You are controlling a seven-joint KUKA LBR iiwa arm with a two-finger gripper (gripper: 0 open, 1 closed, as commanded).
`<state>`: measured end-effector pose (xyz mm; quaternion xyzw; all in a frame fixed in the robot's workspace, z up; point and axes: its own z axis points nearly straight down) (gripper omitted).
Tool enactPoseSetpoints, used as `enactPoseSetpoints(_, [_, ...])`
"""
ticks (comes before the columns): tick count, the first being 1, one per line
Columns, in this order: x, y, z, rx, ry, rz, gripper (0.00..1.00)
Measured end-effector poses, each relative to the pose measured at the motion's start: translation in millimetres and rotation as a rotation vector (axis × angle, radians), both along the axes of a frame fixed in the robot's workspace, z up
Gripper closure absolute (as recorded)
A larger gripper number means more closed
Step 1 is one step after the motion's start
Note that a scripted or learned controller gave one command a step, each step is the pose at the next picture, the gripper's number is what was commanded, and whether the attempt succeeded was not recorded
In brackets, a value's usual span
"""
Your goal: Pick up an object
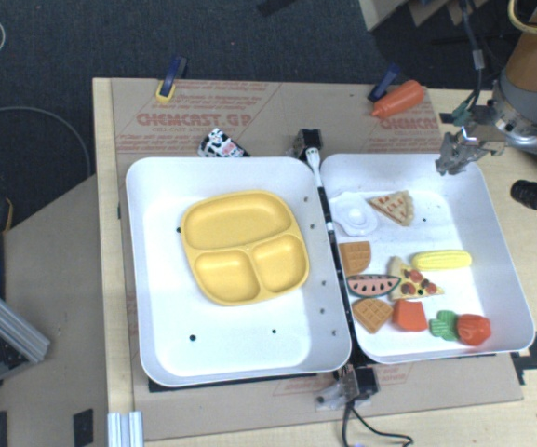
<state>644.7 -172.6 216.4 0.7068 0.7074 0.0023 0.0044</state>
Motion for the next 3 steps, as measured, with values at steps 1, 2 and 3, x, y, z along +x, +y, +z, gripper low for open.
enactPoseSetpoints(1, [0.9,0.0,9.5,0.001,0.004,0.0,1.0])
enactPoseSetpoints(2, [-16.9,56.7,1.0,0.006,0.013,0.004,1.0])
enactPoseSetpoints(3, [-41.0,104.9,12.1,0.006,0.013,0.004,1.0])
